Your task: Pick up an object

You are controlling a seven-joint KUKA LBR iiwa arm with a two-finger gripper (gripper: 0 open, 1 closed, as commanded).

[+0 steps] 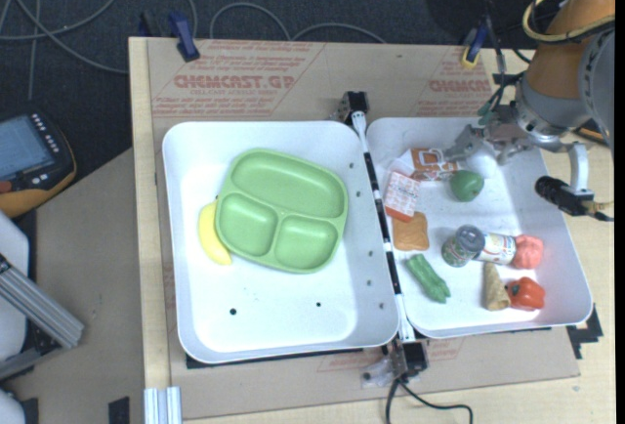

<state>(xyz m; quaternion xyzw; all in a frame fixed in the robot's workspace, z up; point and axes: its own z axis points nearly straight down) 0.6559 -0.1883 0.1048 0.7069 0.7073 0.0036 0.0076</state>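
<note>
The arm (571,51) is reaching in from three o'clock, its orange band showing at the upper right, and the gripper (467,145) is hanging over the far part of the right bin (566,261). The grey fingers are pointing toward nine o'clock, and how far they are spread is something I cannot tell from this angle. Nothing is sitting between them as far as this view shows.

Just below the gripper, at about six o'clock from it, a green ball (467,185) is resting on the bin floor, close to the fingertips but apart from them. At nine o'clock from the gripper an orange-and-white packet (427,161) is lying flat, and a second red-and-white packet (401,193) is lying beside the bin's left wall. Below that, a tan cracker-like square (411,233) is sitting, with a green pepper-like piece (428,276) at its five o'clock.

Toward the middle of the bin a small bottle (479,246) is lying on its side, its grey cap pointing to nine o'clock, and a pink lump (528,251) is touching its other end. At the near right corner a red pepper (526,292) is lying just beside a tan wedge (494,288).

In the left bin (195,305), a green divided plate (281,210) is sitting with a yellow banana (212,233) tucked against its nine o'clock edge.
</note>
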